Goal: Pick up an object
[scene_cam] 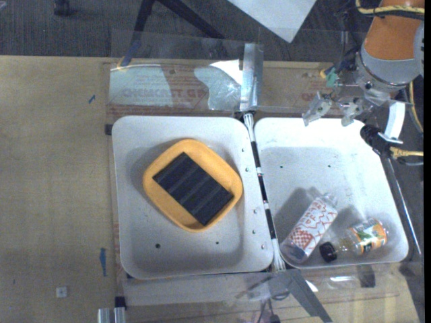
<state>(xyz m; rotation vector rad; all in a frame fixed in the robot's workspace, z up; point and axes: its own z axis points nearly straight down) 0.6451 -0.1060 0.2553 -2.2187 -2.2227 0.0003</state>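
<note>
A yellow-rimmed pad with a black ribbed top (192, 192) lies in the left bin (135, 140). In the right bin (283, 136), near its front edge, lie a white pouch with a red pattern (312, 227) and a small clear bottle with a black cap and a colourful label (355, 239). My gripper (332, 110) hangs over the far edge of the right bin, well apart from all of them. Its two fingers are spread with nothing between them.
A clear plastic sheet (182, 86) and an upright metal post (251, 76) stand behind the bins. The divider between the bins (261, 187) runs down the middle. Black cables (384, 143) hang at the right bin's far right corner.
</note>
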